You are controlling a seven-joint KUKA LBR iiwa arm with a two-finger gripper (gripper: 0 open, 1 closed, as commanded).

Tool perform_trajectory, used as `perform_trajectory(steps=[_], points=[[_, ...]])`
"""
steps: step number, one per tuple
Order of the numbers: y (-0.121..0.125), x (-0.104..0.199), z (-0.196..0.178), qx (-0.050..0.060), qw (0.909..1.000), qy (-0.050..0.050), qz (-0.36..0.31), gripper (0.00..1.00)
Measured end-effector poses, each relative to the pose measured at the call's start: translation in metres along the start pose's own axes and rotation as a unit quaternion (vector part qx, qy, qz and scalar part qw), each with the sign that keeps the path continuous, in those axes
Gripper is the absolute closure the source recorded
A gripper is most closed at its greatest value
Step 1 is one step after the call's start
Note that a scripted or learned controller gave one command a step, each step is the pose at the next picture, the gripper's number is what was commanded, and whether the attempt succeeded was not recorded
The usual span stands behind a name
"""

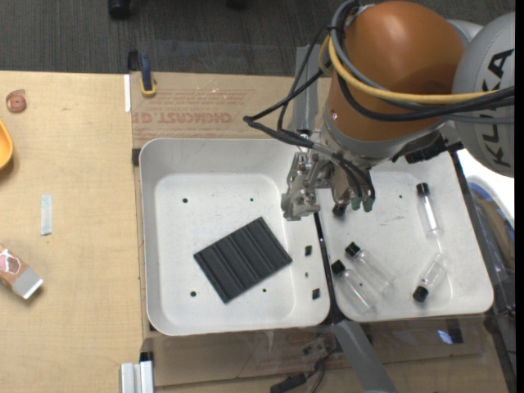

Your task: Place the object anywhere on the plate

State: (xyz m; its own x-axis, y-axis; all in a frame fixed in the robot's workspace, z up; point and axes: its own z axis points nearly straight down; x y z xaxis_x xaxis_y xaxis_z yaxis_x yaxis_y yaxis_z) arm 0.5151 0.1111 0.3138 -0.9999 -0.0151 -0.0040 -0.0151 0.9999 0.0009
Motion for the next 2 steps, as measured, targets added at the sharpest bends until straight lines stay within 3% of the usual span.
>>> perform_trajectory(steps=[1,2], points=[[-0.019,-0.037,0.071,-0.001,0.9791,0.002,-0.203,1.00],[-0.025,-0.031,0.004,-0.001,0.9671,0.000,-0.254,1.00]])
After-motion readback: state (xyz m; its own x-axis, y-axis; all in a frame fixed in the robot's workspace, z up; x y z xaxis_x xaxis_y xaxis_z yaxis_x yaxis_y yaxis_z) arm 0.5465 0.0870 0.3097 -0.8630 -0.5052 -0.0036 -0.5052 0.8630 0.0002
